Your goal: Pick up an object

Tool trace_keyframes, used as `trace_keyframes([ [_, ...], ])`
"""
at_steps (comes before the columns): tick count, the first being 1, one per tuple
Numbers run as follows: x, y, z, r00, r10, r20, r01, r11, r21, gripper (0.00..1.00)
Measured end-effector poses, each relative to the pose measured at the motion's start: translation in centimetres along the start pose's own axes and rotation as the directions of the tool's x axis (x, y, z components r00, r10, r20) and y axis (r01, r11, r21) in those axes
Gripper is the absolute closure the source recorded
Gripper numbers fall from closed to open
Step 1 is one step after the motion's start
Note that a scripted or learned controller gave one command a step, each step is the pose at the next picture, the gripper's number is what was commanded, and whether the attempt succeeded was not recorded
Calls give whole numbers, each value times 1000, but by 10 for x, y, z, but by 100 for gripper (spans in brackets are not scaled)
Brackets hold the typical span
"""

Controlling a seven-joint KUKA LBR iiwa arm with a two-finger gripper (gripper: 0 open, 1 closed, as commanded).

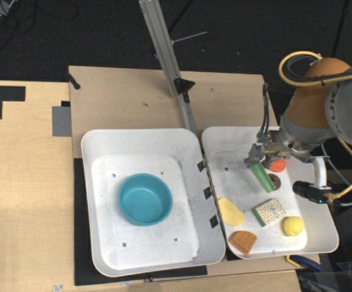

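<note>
The arm (315, 105) reaches in from the right over the right bin (236, 148), its gripper (259, 158) low above the bin's upper middle. The gripper sits right at the top end of a green cylinder (262, 177) that lies slanted on the bin floor; whether the gripper is apart, together or clamped on the cylinder cannot be told, since the wrist hides that spot. A small red object (277, 165) lies just beside the cylinder's upper end, partly under the wrist.

Along the bin's near edge the things crowd together: a pale yellow piece (230, 211) close to the left wall, a brown waffle-like piece (243, 241) at the near rim, a patterned green-edged block (268, 212) between them and a yellow ball (293, 225) near the right corner. The upper left part of this bin's floor is bare, giving open room left of the gripper.

The left bin (103, 157) holds a blue bowl (144, 199) near its middle, well apart from every wall. A metal rail (163, 47) slants down from the top toward the seam between the bins. The desk (17, 175) stretches to the left
</note>
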State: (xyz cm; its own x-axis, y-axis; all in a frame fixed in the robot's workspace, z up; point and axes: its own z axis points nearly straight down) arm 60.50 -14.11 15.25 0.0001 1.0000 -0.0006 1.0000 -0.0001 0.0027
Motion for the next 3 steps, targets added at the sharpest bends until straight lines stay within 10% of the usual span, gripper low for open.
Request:
trace_keyframes([
  [2,-7,-6,-104,1000,0,0,0,1000,-2,100],
  [3,52,-4,-107,1000,-4,-2,4,1000,3,100],
])
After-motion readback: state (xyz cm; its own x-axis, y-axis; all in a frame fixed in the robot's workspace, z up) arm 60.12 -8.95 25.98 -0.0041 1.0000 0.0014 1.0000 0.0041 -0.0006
